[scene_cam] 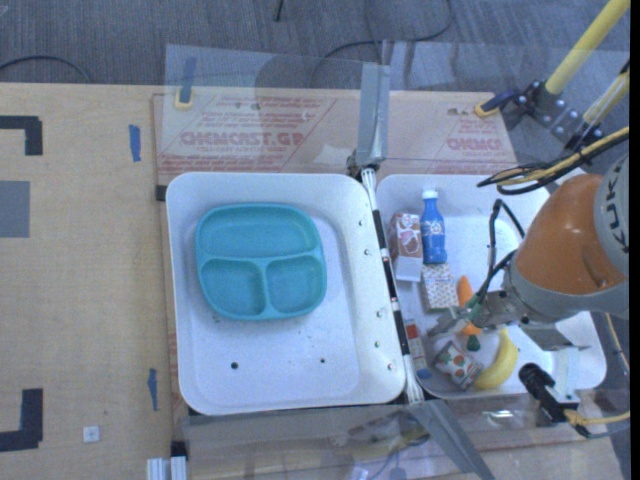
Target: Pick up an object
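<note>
The right bin (470,190) holds several small objects. A blue bottle (432,230) lies near its back, beside a brown and red carton (405,234). A speckled box (438,288) and an orange carrot (464,291) lie in the middle. A yellow banana (501,361) and a colourful box (456,364) sit at the front. My gripper (472,318) hangs low over the front middle of this bin, just above the colourful box and left of the banana. The orange wrist band (565,248) covers part of the bin's right side.
The left bin (200,368) carries a teal divided plate (261,261) in its back half. A metal divider (375,108) stands between the bins at the back. Black cables (500,218) trail beside the arm.
</note>
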Robot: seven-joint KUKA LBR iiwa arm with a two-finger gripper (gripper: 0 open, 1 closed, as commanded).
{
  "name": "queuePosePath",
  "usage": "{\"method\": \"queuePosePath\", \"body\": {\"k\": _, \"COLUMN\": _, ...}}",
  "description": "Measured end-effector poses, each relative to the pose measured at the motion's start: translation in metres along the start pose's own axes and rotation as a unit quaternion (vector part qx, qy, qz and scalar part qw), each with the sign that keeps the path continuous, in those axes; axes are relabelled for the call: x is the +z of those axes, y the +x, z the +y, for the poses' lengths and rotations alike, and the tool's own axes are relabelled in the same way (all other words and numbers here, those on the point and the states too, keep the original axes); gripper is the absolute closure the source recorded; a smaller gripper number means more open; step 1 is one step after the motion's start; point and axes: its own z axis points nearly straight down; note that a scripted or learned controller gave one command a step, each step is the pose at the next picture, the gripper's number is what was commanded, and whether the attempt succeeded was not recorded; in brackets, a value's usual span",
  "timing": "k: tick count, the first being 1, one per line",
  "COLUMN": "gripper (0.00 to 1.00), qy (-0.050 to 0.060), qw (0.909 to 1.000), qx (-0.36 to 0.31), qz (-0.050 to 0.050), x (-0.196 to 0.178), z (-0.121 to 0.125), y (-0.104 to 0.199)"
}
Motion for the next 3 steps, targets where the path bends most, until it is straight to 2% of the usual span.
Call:
{"method": "queuePosePath", "body": {"k": 1, "gripper": 0.00, "qy": -0.002, "qw": 0.9859, "qx": -0.167, "qz": -0.002, "x": 0.000, "z": 0.007, "y": -0.054}}
{"method": "queuePosePath", "body": {"k": 2, "gripper": 1.00, "qy": -0.004, "qw": 0.9865, "qx": -0.164, "qz": -0.004, "x": -0.008, "z": 0.008, "y": -0.058}}
{"method": "queuePosePath", "body": {"k": 3, "gripper": 1.00, "qy": 0.005, "qw": 0.9981, "qx": -0.062, "qz": 0.000, "x": -0.152, "z": 0.024, "y": -0.014}}
